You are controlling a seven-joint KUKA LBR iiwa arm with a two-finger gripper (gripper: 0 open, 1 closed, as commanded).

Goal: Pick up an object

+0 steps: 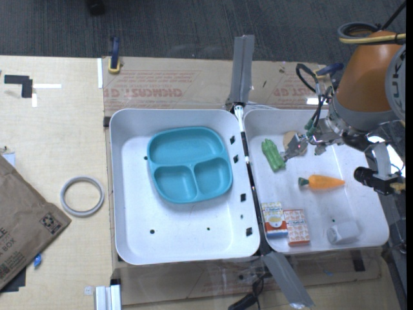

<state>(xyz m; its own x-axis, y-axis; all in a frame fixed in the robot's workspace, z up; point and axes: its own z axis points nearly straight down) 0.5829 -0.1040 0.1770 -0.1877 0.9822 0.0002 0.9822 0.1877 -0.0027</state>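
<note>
White plastic forms both shallow bins on the table [58, 141]. The left bin [129, 237] carries a turquoise divided plate [189, 164], three compartments, lying flat near the bin's middle. The right bin [368, 234] carries the loose things: a green pickle-shaped toy [273, 154] near its upper left, lying slantwise; an orange carrot toy [322, 182] with a green stub end, lying across the middle; two small printed boxes [286, 224] touching side by side against the front left corner; and a pale grey cup-like thing [343, 231] near the front right, too faint against the white to tell more.

The grey arm [371, 76], with its orange band, reaches in at the upper right. Its tool [298, 143] hangs over the upper part of the right bin, just beside the pickle toy and above the carrot toy, apart from both. Whether it is released or clenched I cannot tell: the tip is small and cluttered with cables and metal. Nothing shows clearly held in it.

On the table left of the bins lie a grey tape ring [82, 194] and a brown cardboard piece [22, 225] at the edge.
</note>
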